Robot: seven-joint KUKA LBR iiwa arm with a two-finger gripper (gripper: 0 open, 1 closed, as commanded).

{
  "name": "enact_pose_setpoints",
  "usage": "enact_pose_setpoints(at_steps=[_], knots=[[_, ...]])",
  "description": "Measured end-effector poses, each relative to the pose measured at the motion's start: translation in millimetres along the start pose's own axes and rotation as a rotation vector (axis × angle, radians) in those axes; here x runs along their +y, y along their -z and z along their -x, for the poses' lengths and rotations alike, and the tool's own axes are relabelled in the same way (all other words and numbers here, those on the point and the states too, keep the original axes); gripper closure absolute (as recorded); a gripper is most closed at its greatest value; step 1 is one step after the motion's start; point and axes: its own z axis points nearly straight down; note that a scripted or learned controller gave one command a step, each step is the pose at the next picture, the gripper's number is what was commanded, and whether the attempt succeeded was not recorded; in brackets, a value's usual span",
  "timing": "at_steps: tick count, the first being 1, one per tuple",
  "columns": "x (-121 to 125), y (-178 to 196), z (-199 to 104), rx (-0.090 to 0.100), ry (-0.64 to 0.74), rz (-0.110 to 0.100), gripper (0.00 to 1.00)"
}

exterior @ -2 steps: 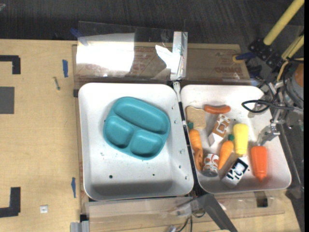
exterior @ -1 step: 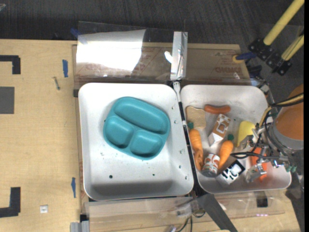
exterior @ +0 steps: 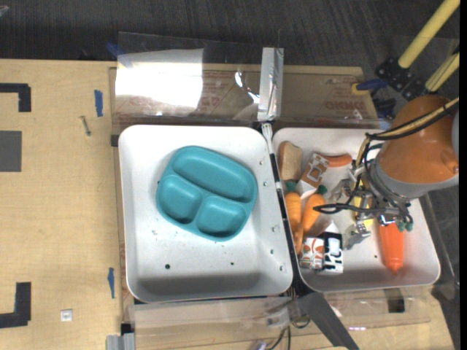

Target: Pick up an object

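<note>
Camera view, looking down at a slant: we see two white bins side by side on the bench. Left bin (exterior: 139, 195) holds a teal tray (exterior: 206, 190) w/ three compartments, lying flat near the bin's middle, slightly toward the back. Right bin (exterior: 427, 265) holds a clutter of toy food: a brown bread-like piece (exterior: 290, 160) at back left, an orange carton (exterior: 316, 168) just beside it, a sausage-like piece (exterior: 337, 160) behind that, two carrots (exterior: 299, 211) along the left wall approx mid-bin, a black-and-white carton (exterior: 326, 254) at front left, and another carrot (exterior: 392, 247) at front right, lying roughly front-to-back.

Arm (exterior: 422, 150) comes in from the right, its orange band above the right bin. Gripper (exterior: 363, 219) sits low over the bin's middle, between the two carrots and the front-right carrot, w/ cables looped around it. We can't tell whether it's apart or together; wiring and wrist hide that. Nothing is visibly lifted; all items rest on the bin floor.
</note>
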Motion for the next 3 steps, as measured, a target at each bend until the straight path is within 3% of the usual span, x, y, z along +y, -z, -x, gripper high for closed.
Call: enact_pose_setpoints(at_steps=[1, 2, 3], knots=[[27.2, -14.6, -5.2, 0.002, -0.126, -0.003, 0.00], [-7.6, 40.0, 38.1, 0.000, -0.282, 0.004, 0.00], [-54.5, -16.4, -1.3, 0.000, -0.336, 0.004, 0.00]])
